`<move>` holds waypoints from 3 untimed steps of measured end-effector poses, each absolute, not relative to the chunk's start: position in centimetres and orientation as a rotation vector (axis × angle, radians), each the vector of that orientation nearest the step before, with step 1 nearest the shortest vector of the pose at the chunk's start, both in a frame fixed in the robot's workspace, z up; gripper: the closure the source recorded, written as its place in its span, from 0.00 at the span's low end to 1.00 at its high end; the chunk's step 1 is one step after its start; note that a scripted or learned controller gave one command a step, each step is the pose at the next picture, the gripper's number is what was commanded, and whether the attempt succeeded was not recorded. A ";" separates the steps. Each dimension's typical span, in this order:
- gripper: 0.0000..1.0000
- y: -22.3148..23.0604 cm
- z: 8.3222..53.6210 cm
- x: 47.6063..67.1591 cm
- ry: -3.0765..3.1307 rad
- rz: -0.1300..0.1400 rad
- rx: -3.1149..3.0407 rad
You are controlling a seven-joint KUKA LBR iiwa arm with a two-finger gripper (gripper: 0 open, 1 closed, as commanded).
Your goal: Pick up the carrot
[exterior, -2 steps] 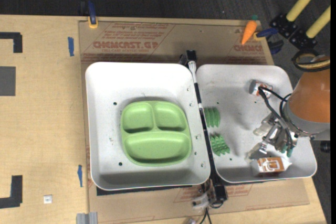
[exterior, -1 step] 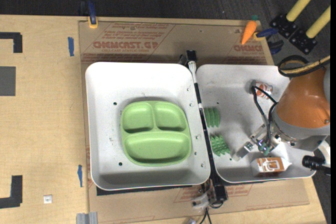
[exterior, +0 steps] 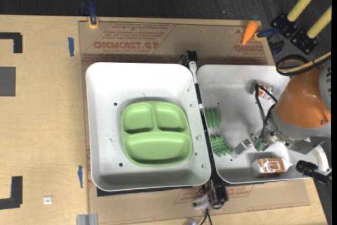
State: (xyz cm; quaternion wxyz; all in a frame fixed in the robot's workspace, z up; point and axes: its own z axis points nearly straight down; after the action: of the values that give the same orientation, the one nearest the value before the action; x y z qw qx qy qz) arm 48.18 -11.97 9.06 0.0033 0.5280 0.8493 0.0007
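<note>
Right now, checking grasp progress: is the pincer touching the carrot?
Apart. The camera view shows the carrot lying behind the right bin, while the pincer is down inside that bin.

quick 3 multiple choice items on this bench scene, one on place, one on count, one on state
1. Where is the green tray?
A. left bin
B. right bin
C. cardboard

2. How many compartments does the tray have?
A. two
B. three
C. four

3. How does the carrot lie?
A. inside the right bin
B. on the tray
C. outside both bins

Answers: 1 A, it sits in the left bin; 2 B, two small above one wide; 3 C, it rests on the cardboard beyond the right bin.
</note>
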 end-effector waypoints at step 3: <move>0.00 -10.2 9.1 48.7 2.784 0.014 1.405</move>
State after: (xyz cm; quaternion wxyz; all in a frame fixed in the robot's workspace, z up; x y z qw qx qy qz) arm 48.70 -10.22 9.13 0.0114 0.4504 0.8927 0.0044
